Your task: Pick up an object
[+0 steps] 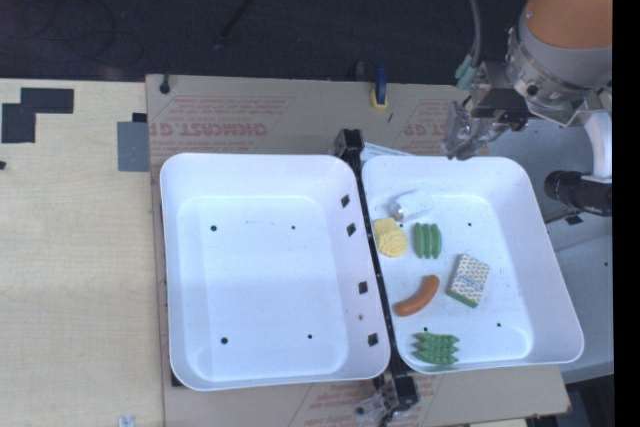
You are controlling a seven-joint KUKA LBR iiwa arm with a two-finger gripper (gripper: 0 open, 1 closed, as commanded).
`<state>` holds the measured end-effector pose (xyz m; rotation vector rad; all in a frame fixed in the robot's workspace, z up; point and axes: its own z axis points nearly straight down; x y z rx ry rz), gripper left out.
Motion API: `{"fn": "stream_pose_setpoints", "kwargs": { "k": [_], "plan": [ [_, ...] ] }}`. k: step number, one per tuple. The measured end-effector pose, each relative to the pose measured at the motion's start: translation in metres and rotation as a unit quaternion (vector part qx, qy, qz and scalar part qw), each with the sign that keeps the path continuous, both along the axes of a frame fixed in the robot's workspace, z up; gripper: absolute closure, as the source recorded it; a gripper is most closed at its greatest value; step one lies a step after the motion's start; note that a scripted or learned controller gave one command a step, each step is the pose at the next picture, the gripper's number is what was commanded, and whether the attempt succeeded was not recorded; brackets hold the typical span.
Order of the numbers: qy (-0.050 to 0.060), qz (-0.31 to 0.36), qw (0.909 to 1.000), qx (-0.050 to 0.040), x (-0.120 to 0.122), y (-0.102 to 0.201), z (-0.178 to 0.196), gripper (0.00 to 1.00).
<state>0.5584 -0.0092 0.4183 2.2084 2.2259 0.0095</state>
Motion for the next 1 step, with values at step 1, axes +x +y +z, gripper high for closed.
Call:
{"fn": "stream_pose_setpoints", "kwargs": {
  "k": [1],
  "plan": [
    [0.008,-0.003,1.0000,0.0001,-0.0522,0.0281,-0.0594,1.00]
  ]
}}
